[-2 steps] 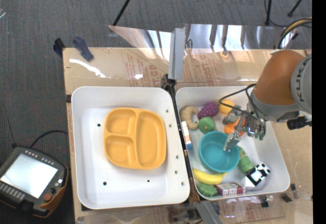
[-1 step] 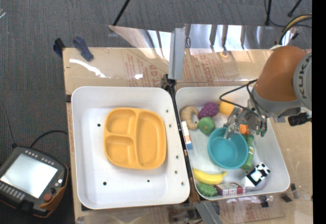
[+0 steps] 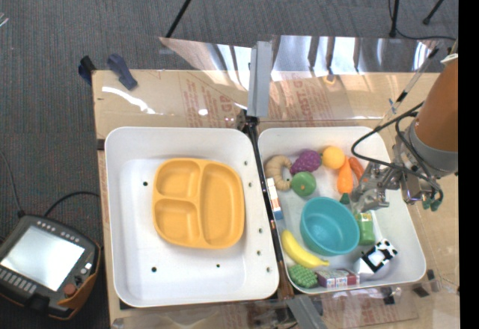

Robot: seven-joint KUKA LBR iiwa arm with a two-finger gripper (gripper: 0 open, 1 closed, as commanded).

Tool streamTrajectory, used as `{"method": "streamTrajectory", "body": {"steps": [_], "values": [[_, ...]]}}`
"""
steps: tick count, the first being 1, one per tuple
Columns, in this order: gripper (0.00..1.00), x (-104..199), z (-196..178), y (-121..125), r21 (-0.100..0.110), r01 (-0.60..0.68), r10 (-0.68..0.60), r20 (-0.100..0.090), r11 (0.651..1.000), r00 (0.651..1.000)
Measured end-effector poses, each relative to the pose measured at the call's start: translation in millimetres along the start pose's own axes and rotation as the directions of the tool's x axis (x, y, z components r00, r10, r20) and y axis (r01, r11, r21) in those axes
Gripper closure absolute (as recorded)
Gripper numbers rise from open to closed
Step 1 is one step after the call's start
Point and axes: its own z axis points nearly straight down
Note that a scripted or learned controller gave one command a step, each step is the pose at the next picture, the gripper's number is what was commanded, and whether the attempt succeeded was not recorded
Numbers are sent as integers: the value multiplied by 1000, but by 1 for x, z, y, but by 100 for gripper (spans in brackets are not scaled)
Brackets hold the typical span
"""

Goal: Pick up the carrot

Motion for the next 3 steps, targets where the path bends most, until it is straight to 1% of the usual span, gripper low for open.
{"method": "streamTrajectory", "body": {"steps": [1, 2, 3], "values": [[100, 35, -42, -75, 0, 109, -109, -5, 994, 994], [100, 34, -180, -67, 1, 43, -43, 0, 999, 999], [100, 32, -260, -72, 0, 178, -178, -2, 984, 984]]}}
